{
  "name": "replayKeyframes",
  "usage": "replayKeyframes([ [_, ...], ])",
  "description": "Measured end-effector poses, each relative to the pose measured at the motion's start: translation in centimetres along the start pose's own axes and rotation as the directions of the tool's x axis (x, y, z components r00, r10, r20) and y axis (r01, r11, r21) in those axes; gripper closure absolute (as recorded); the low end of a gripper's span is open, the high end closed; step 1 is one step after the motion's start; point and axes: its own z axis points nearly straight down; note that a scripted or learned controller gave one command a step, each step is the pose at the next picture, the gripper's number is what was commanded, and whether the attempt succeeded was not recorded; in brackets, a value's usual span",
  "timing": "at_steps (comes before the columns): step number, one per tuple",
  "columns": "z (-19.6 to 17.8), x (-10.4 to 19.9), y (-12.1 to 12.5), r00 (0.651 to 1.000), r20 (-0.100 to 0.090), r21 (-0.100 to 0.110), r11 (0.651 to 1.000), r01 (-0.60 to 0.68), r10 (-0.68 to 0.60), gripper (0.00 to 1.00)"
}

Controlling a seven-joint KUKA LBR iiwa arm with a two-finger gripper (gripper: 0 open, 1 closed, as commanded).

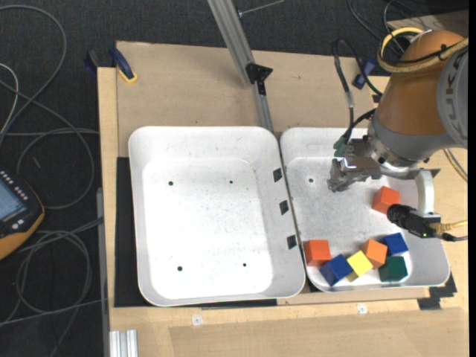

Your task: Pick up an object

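Note:
My gripper hangs over the upper middle of the right bin, fingers pointing down toward bare bin floor, with nothing seen between them. An orange block lies just to its right. Along the bin's near edge sit several blocks: an orange one, a blue one, a yellow one, another orange one, a blue one and a green one.
The left bin sits beside the right one, with black clips along the shared edge. A metal pole slants across the back. Cables lie on the floor at the left.

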Motion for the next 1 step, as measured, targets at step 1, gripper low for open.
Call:
replayKeyframes([
  [1, -0.32, 3.99, 1.88, 1.000, 0.000, 0.002, 1.000, -0.001, 0.001, 1.00],
])
